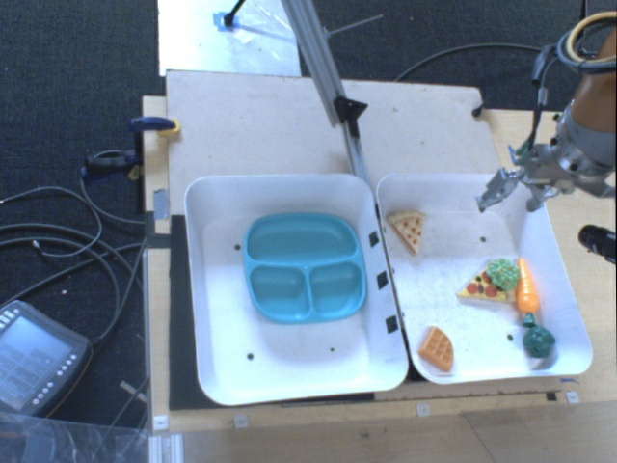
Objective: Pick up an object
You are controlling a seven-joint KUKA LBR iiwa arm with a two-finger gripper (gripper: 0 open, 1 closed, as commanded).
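Tool (pixel 514 189) fingers apart, holding nothing, over the right bin (pixel 559 258) far edge. Carrot (pixel 526 289) lies nearer the camera, almost straight below the tool, long axis running far-to-near.

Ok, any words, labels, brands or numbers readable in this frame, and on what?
None can be read.
Handheld control pendant at lower left: its screen shows blurred marks, too small to read.
Blue divided plate, toy food pieces and white bins: no print visible.
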